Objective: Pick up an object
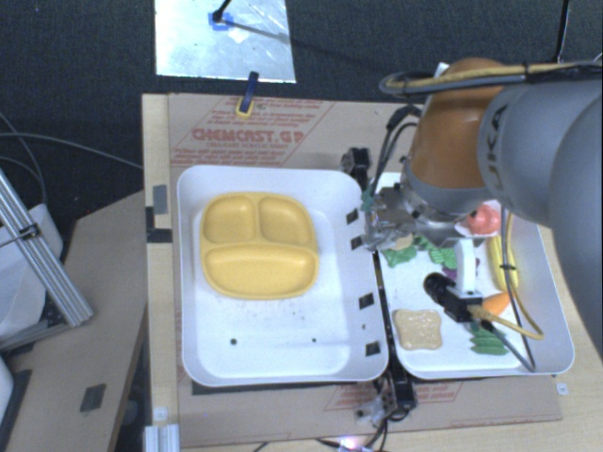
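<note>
A tan bread slice [417, 329] lies flat at the near end of the right bin [558, 348], loose and unstacked, as things tipped in for picking would lie. Just right of the bread slice sits a green pod [488, 345], and a little beyond that an orange piece [497, 301].

Straight behind the bread slice, close to the wall between the bins, lies a pale green leaf [403, 251], probably the target. Its long axis seems to run across the bin at a slight slant. Which end leads cannot be told.

The gripper [382, 224] hangs low over the leaf's far edge, presumably lined up for a grasp. Whether the claw is apart or together cannot be told. Farther behind and right of the bread slice rests a pink piece [485, 220]. Left of the bread slice, a yellow plate [259, 245] sits alone in the left bin [283, 351].
</note>
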Available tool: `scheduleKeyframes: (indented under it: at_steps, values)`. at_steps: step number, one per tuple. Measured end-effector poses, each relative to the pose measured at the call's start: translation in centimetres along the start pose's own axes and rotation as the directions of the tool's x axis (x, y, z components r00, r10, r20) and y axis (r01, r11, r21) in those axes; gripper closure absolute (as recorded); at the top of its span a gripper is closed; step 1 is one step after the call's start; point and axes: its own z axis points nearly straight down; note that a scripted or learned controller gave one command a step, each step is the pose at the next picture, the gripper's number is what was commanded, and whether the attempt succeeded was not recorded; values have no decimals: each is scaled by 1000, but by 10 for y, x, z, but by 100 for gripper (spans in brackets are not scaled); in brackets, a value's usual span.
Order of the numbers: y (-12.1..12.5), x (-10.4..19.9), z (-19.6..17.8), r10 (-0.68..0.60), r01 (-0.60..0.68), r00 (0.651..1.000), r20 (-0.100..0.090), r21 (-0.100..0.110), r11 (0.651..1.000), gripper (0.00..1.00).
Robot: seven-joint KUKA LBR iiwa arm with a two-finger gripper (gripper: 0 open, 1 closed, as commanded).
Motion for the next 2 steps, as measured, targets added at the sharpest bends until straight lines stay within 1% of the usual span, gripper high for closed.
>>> scheduleKeyframes:
  at_steps: [1, 2]
  values:
    - [-14, 33, 39, 8, -8, 1000, 2, 4, 1000, 100]
    - [-12, -9, -40, 16, -16, 1000, 4, -8, 1000, 100]
